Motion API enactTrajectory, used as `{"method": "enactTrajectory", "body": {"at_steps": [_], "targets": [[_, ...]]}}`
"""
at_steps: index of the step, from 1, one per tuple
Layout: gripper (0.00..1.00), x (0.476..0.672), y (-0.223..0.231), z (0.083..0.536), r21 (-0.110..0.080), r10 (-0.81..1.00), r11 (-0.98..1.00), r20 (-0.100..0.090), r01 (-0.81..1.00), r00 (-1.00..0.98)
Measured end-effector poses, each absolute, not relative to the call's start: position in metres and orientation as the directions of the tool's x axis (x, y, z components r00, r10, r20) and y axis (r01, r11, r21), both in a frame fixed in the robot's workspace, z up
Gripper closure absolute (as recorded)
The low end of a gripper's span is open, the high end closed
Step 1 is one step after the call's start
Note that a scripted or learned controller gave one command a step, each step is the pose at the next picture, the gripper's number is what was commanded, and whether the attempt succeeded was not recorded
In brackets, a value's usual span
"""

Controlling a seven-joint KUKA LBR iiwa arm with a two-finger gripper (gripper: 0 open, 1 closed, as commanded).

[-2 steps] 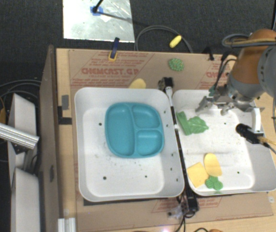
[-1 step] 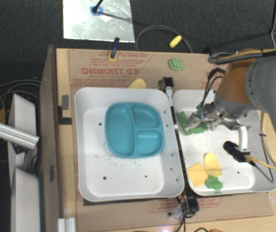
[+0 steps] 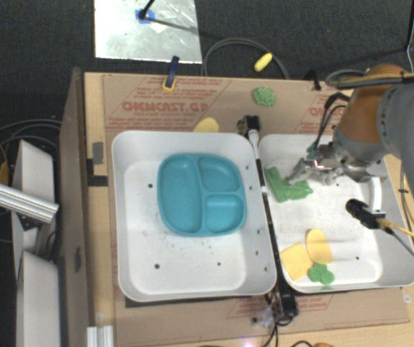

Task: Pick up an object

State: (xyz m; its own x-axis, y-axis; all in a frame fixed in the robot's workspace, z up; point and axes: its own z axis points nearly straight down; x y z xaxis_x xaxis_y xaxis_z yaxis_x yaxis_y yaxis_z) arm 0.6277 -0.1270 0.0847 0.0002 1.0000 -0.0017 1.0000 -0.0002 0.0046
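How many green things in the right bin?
2: a flat green piece by its left wall, a small knobbly green piece at its front. Others may be hidden.

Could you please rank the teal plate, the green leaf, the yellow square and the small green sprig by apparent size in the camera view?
1. teal plate
2. green leaf and yellow square: these look about alike, so they are not ranked against each other
3. small green sprig

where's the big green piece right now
In the camera view, the green piece lies in the right bin, by its left wall, just below the gripper and above the yellow pieces.
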Motion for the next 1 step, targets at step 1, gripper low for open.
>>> {"method": "enactTrajectory", "body": {"at_steps": [1], "targets": [[0.0,0.5992,-0.1,0.1047,0.001,1.0,0.004,0.0,1.0,-0.004]]}}
